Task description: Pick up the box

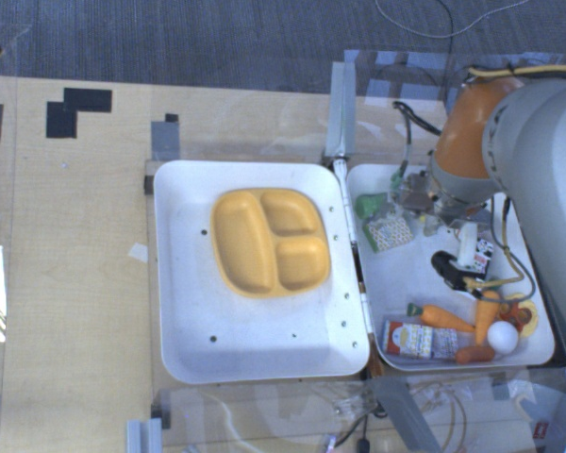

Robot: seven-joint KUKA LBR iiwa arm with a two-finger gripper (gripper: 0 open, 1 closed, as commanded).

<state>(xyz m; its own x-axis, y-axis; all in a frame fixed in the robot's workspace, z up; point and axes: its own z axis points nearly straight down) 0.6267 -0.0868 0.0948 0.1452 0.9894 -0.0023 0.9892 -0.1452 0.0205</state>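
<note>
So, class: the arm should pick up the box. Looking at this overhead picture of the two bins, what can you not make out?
- Gripper: blocked by the arm's own wrist, so its state is unreadable.
- Box: print too small to read; its right end is covered by the carrot and white ball.
- Right bin: far side hidden under the arm.

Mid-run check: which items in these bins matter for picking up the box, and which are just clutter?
For the job:
- box, lying at the right bin's front edge
- gripper, over the right bin's back part

Just lying about:
- yellow divided tray in the left bin
- carrot
- white egg
- patterned packet
</note>
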